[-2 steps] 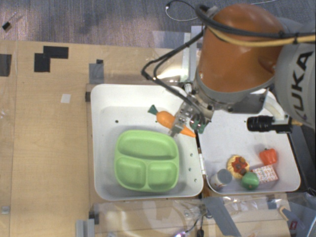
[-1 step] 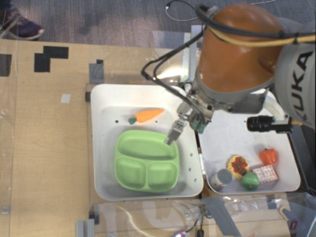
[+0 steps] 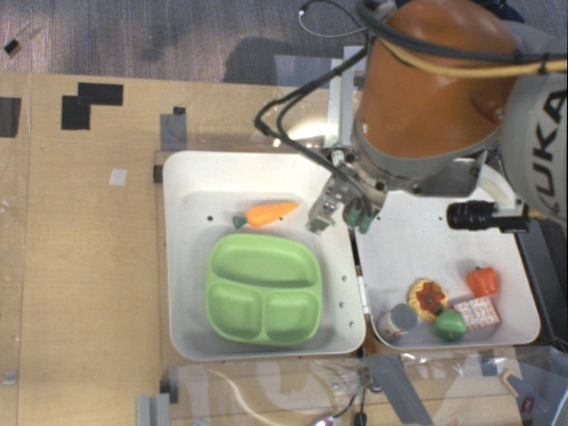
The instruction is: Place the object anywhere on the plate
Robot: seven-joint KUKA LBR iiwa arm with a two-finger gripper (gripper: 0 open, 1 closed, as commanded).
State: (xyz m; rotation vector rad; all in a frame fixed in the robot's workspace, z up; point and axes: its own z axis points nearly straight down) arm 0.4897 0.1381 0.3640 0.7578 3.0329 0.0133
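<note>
Carrot (image 3: 272, 212) lies loose in the left bin (image 3: 177, 238), just above the green plate (image 3: 263, 291) at frame centre, not on it. The gripper (image 3: 342, 209) hangs to its right with fingers apart and empty, seemingly placed for a grab.

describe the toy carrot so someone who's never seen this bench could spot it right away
Look at the left white bin, the one with the green divided plate. Just beyond the plate's far edge, on the bin floor, lies the carrot, to the left of the gripper. It is the sole orange thing in that bin, slim and tapered with a small green stub at its left end.
</note>
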